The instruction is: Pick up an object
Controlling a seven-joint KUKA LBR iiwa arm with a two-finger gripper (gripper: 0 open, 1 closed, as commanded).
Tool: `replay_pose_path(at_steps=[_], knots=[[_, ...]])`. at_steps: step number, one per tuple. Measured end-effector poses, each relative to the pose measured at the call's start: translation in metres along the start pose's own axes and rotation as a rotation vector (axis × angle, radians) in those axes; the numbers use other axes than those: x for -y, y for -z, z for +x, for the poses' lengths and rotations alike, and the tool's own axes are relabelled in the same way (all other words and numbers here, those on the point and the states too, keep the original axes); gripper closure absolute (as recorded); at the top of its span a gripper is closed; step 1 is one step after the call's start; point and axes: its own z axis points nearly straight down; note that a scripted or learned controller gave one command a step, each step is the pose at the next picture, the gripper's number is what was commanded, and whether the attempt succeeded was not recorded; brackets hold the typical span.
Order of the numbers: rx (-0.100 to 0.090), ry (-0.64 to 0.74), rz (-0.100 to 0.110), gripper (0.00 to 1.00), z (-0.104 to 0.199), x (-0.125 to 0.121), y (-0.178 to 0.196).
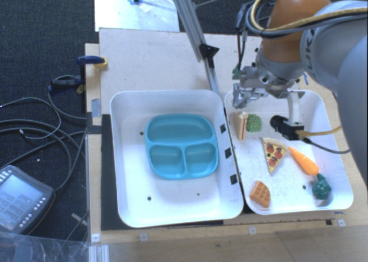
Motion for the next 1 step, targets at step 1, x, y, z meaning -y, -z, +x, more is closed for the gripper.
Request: replay_pose_path(at_steps=[1], knots=[[0.000,0.000,0.001,1.00,0.0499,0.0109,-0.0055]])
